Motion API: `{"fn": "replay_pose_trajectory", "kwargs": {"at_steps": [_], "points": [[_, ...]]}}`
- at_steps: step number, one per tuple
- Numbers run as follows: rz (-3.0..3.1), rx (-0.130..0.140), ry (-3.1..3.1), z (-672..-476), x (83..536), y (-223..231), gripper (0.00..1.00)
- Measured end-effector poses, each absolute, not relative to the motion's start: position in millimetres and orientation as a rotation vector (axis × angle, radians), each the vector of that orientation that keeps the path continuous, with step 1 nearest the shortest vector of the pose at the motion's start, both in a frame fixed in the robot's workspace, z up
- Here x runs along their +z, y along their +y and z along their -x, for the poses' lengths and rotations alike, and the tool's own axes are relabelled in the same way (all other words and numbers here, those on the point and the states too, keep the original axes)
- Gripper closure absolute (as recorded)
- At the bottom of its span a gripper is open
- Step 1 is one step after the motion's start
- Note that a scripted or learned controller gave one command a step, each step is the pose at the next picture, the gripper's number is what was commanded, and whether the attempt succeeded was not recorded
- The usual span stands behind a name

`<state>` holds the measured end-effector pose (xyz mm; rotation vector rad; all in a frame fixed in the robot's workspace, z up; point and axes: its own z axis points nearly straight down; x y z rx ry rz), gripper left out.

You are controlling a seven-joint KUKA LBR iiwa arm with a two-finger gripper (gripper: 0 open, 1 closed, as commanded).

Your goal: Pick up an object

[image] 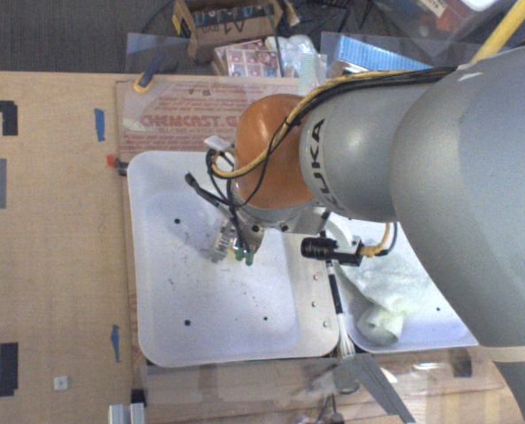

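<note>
Seemingly hung low over the left bin (156, 325), gripper (232, 247) grip state unreadable; needed an object centred before closing.

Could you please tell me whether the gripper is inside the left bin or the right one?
Over the left bin: the gripper hangs above its floor, left of the divider.

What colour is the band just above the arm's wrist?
Orange: the band sits above the gripper over the left bin, clearest in the camera view.
</note>
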<state>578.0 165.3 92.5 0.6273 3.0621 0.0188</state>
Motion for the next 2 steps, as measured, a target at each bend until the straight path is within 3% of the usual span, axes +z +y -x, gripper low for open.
{"fn": "replay_pose_trajectory", "kwargs": {"at_steps": [1,2], "points": [[-0.705,0.003,3.055,-588.5,186,58,1.0],[-0.798,0.006,3.032,-591.1,218,162,1.0]]}}
